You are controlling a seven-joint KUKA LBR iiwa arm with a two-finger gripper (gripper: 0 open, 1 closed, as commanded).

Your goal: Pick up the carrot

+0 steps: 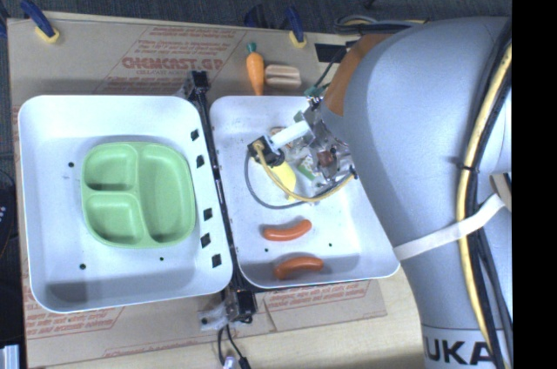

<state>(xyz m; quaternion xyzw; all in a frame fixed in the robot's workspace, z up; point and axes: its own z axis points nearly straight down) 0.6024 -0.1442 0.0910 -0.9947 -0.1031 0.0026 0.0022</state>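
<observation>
Left bin (35, 184) holding green divided plate (137, 193); right bin (370, 258) with two sausages (286, 230), gripper (300, 154) lowered over yellow item. Carrot (254, 71) beside wooden block (283, 77) on desk (130, 54) beyond right bin.

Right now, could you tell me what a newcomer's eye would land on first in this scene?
Most striking is the big grey arm filling the right side, its gripper down in the right bin. Next comes the green divided plate in the left bin. The carrot lies outside on the cardboard behind the right bin, beside a small tan block; two sausages lie near that bin's front.
</observation>
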